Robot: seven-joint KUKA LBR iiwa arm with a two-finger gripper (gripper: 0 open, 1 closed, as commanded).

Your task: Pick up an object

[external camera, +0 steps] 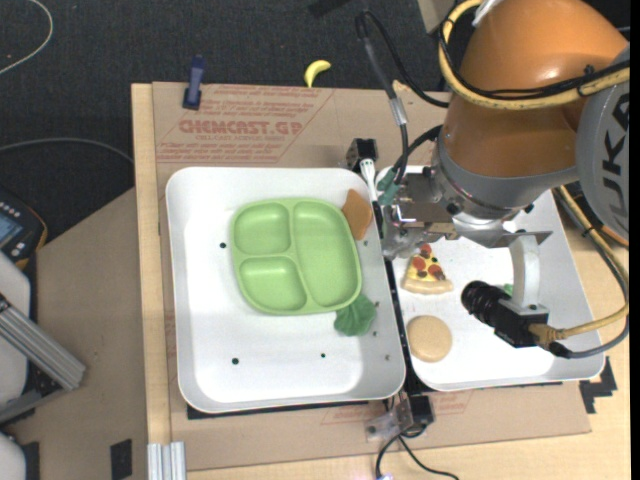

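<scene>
Pizza slice (pixel 427 271) lies in the right bin (pixel 575 268), at its left edge, with a tan round cookie (pixel 431 337) just nearer. You're in the approach step: gripper (pixel 412 213) sits just beyond the slice, low over the divide between the bins. Can't tell how it's set. Next move needs a shift toward the slice, then descent. Green divided plate (pixel 297 256) sits in the left bin (pixel 200 298).
</scene>
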